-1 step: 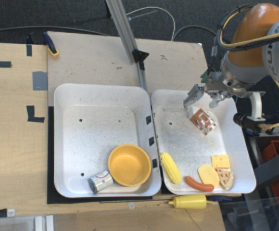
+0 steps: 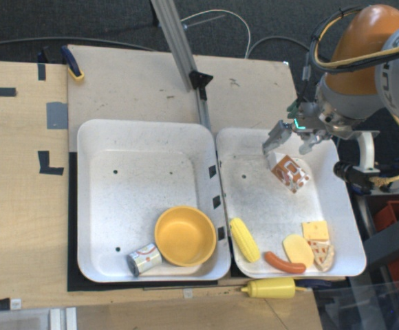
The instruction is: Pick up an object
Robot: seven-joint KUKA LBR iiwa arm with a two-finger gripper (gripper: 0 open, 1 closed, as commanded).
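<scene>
**Tool spread above the box in the right bin**

Nearest the camera, a yellow bottle (image 2: pixel 272 289) lies on its side on the table (image 2: pixel 137 88), just outside the front rim of the right bin (image 2: pixel 254 205). Inside that rim the food pieces crowd the front: a corn cob (image 2: pixel 245 239), a sausage (image 2: pixel 284 262), a pale yellow slice (image 2: pixel 297 249), a cheese wedge (image 2: pixel 316 230) and a waffle-like piece (image 2: pixel 322 255), several touching one another. That clutter would make any one of them awkward to take cleanly.

The left bin (image 2: pixel 103 150) holds a yellow bowl (image 2: pixel 185 236) and a small can (image 2: pixel 144 258) on its side, both in the front corner.

The likely target is the small red-and-white box (image 2: pixel 290 173), which lies tilted and alone in the back half of the right bin, well apart from the rest. The tool (image 2: pixel 294 140) hangs just behind and above it, fingers spread wide, with nothing between them. Open jaws over an isolated piece suggest a descent is being lined up; the box sits slightly forward of the gap, so the grasp may need a small shift.
</scene>
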